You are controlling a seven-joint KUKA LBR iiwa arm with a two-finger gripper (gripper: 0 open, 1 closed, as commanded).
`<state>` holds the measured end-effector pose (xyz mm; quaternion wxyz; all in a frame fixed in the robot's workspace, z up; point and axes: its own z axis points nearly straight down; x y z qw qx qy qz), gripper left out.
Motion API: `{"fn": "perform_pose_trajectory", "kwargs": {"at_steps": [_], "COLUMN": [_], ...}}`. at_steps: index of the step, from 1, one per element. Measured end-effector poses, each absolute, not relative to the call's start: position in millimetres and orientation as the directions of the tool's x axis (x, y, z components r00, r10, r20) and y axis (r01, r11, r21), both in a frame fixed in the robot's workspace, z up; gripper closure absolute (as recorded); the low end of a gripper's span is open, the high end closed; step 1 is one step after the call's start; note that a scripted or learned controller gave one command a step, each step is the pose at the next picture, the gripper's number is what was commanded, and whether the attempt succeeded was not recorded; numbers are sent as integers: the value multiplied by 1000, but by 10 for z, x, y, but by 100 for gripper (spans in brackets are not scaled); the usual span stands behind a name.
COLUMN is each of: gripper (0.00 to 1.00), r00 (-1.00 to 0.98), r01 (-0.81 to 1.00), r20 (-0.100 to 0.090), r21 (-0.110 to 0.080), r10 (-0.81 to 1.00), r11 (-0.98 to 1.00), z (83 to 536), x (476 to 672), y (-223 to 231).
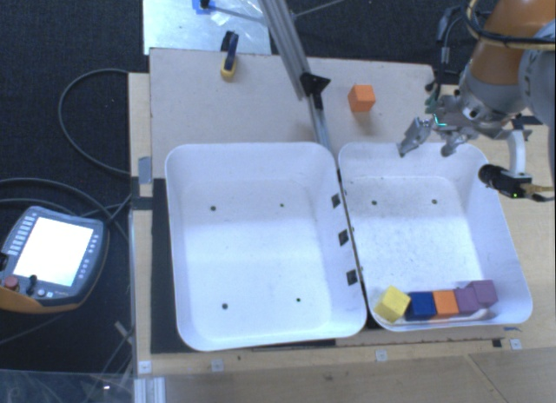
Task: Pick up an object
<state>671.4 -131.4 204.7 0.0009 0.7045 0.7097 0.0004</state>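
Observation:
My gripper (432, 139) hangs over the far rim of the right bin (499, 227), open, with nothing between its fingers. Along that bin's near wall lies a row of cubes: a yellow cube (392, 303), a blue cube (422, 305), an orange cube (446, 302) and two purple cubes (476, 295). Another orange cube (362, 97) sits on the bench beyond the bins, to the left of the gripper.
The left bin (182, 219) stands beside the right one. A slanted metal pole (287, 36) crosses the bench down to the gap between the bins. A blue-and-yellow clamp (229, 54) lies at the back left. A teach pendant (48, 258) rests off the bench.

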Motion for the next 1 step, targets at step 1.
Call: {"fn": "perform_pose_trajectory", "kwargs": {"at_steps": [1], "gripper": [0], "r00": [-1], "r01": [1000], "r20": [2], "r21": [-8], "r10": [1000], "r11": [1], "z": [862], "x": [6068], "y": [-1198]}}
